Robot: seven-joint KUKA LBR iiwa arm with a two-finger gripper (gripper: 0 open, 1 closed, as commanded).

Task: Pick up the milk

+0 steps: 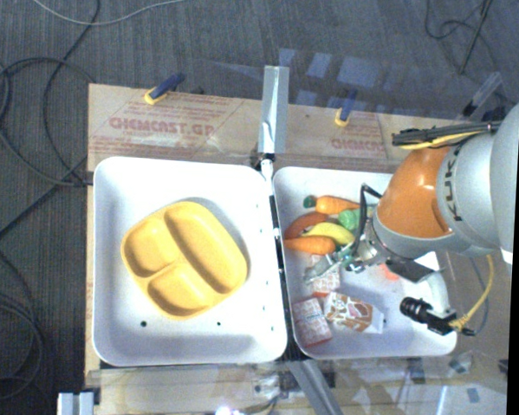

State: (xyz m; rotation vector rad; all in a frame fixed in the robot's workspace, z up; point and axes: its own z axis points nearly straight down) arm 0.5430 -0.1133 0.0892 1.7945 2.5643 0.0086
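Note:
The milk (351,313) is a small white carton with red-brown print, lying flat near the front of the right bin (409,340). A similar red-and-white box (310,321) lies just to its left. My gripper (332,268) hangs low over the middle of the right bin, a little behind and to the left of the milk, just in front of the toy food. Nothing shows in its grasp.
Behind the gripper lie an orange carrot (336,204), a yellow banana (331,232), another orange piece (310,245) and a green item (350,219). The left bin (106,324) holds a yellow divided plate (185,257). A ridge separates the two bins.

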